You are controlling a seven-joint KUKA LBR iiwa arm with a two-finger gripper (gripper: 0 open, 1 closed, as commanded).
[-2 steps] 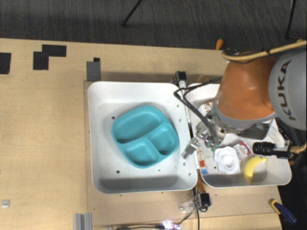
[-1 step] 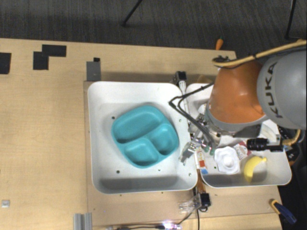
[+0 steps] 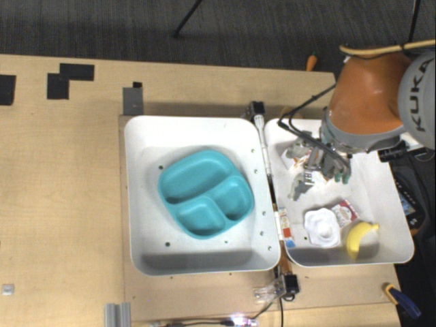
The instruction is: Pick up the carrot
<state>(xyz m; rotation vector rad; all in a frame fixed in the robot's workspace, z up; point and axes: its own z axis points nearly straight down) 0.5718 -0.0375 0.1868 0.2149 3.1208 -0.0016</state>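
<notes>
We see the jaws (image 3: 320,167) low in the right bin (image 3: 392,251), seeking the carrot; their state we cannot tell.

One fixed camera above the table (image 3: 68,203), looking down at a slant, both white bins (image 3: 197,261) in frame, arm (image 3: 368,94) entering from the right

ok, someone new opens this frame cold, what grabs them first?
Probably the teal divided tray, sitting alone in the left bin and the brightest thing on the bench. Next the grey arm's orange band, top right, with the hand hanging over the right bin. Below it, near that bin's front edge, a yellow banana lies beside a white cup-like item.
</notes>
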